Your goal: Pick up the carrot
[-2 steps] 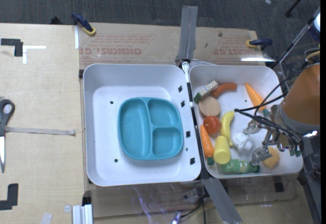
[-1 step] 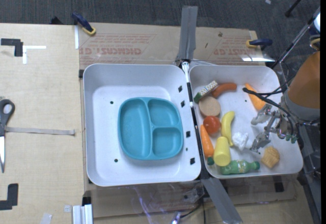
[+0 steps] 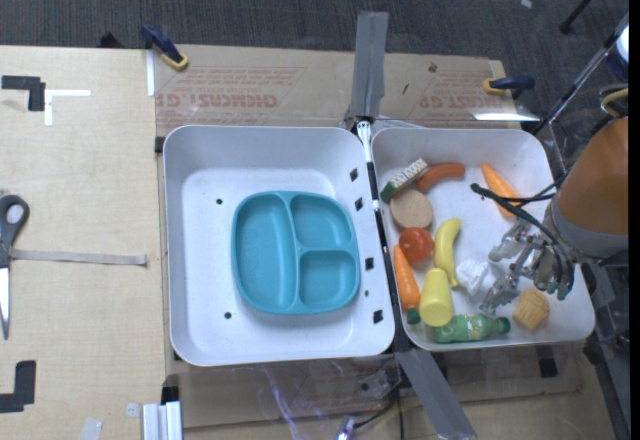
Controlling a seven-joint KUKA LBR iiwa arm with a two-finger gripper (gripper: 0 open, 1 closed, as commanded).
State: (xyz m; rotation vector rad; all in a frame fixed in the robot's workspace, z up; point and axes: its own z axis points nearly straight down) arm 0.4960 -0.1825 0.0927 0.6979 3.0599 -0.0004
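Meanwhile, the Carrot Waits Across the Bin

Right now the gripper [image 3: 510,273] hovers low at the right bin's [image 3: 455,131] four o'clock side, and nothing sits between its fingers; whether they are spread or closed I cannot tell. The carrot [image 3: 405,277] lies well apart, against the bin's nine o'clock wall, its long axis running twelve to six, narrow tip toward five. Crowding is the risk: the tomato [image 3: 416,244] and yellow bottle [image 3: 436,296] touch it, so descending fingers may nudge neighbours or pinch the wrong item.
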